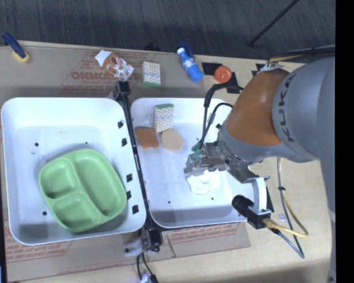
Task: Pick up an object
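My gripper (202,165) hangs low in the right bin (165,208), directly over a white object (202,183) lying on the bin floor. The wrist hides the fingers. Farther left in the same bin lie a brown round piece (146,137), a tan round piece (172,140) and a small green-and-white box (163,117) leaning near the back wall. The grey arm with its orange band (256,114) reaches in from the right.
A green divided plate (81,188) lies in the left bin (23,122). Behind the bins sit a blue bottle (190,63), an orange ball (223,73), a small box (151,73) and a wrapped snack (113,65). A blue-and-yellow clamp (15,46) lies at the far left.
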Action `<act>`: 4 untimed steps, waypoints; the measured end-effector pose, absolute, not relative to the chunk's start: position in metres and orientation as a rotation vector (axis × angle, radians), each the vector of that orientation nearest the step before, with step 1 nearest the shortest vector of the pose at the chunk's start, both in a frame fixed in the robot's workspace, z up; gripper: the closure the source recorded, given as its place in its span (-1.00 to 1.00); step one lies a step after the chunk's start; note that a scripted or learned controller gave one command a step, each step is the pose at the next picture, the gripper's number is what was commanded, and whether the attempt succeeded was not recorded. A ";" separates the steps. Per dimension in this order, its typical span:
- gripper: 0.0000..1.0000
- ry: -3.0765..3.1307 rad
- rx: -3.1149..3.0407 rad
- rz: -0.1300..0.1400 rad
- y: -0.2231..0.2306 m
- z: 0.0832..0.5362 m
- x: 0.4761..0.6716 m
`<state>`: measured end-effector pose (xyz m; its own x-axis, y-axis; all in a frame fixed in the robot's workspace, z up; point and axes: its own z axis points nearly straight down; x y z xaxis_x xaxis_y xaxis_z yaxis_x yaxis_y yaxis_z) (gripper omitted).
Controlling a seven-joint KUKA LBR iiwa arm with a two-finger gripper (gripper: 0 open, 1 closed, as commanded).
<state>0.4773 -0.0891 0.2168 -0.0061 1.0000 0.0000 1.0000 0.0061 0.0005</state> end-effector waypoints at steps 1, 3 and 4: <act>1.00 2.226 2.218 -0.001 -0.138 0.203 0.490; -1.00 2.226 2.216 0.001 -0.151 0.236 0.477; -1.00 2.231 2.215 -0.001 -0.063 0.201 0.477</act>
